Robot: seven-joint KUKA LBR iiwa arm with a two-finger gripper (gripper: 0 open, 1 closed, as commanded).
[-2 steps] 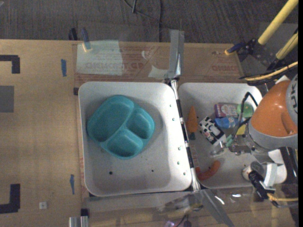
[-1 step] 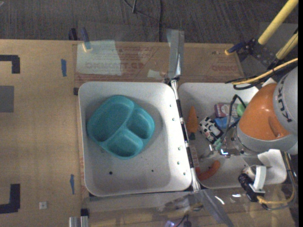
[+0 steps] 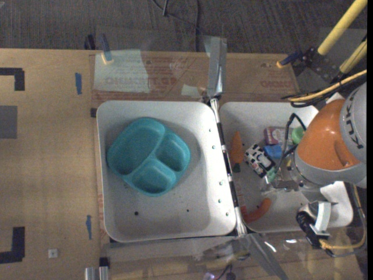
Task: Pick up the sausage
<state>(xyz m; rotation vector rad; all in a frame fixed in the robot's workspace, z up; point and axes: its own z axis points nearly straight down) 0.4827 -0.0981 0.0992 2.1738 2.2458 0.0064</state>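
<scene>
While the sausage [image 3: 257, 210] lies low in the right bin [image 3: 245, 118], a curved reddish-orange link close to the front wall, the gripper [image 3: 281, 182] hangs just above and right of it; whether its fingers are apart I cannot tell. Round and smooth, the link could roll or squirt sideways against the wall. Nearby sit an orange carrot-like piece [image 3: 236, 146], a spotted black-and-white toy [image 3: 255, 156] and a blue block [image 3: 272, 153]. A teal divided plate [image 3: 149, 155] rests in the left bin [image 3: 111, 214].
</scene>
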